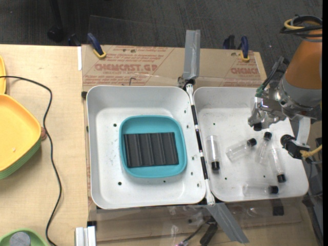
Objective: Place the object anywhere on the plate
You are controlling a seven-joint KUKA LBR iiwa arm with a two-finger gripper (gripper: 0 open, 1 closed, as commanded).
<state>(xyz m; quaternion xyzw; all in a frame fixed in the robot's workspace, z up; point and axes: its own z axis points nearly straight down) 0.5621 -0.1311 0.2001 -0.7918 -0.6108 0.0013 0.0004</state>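
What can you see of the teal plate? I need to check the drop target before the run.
The teal plate is a rounded rectangle with a raised, smooth rim, plastic by its look. Its sunken middle holds a dark grey ribbed panel. It lies flat, roughly centred in the left white bin, on the bin's floor, apart from the walls. Nothing else touches it.

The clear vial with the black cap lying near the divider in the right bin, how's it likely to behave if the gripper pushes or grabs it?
The vial is a smooth cylinder lying on its side, so it would probably roll if nudged sideways. Its clear, glossy wall suggests it may slip between the fingers. It looks empty, so likely light.
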